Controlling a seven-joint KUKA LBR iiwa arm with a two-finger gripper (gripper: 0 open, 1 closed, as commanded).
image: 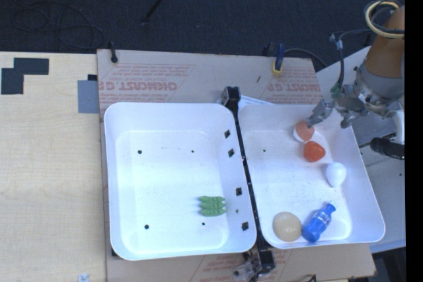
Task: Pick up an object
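Note:
The right bin (pixel 357 162) holds several objects: a salmon-pink piece (pixel 303 132) near its far edge, an orange-red piece (pixel 314 152) just below it, a white egg shape (pixel 336 174), a beige round object (pixel 287 226) and a small blue bottle (pixel 318 222) at the front. A green ribbed object (pixel 212 206) lies in the left bin (pixel 125 142). My gripper (pixel 332 116) hovers over the far right part of the right bin, open, with nothing between its fingers. Its left fingertip is just above and to the right of the salmon-pink piece.
A black divider (pixel 239 162) runs between the two bins. Both bins rest on a cardboard sheet (pixel 165 79). Cables and a yellow clip (pixel 277 67) lie behind the right bin. The arm's grey body (pixel 380 76) stands at the right edge.

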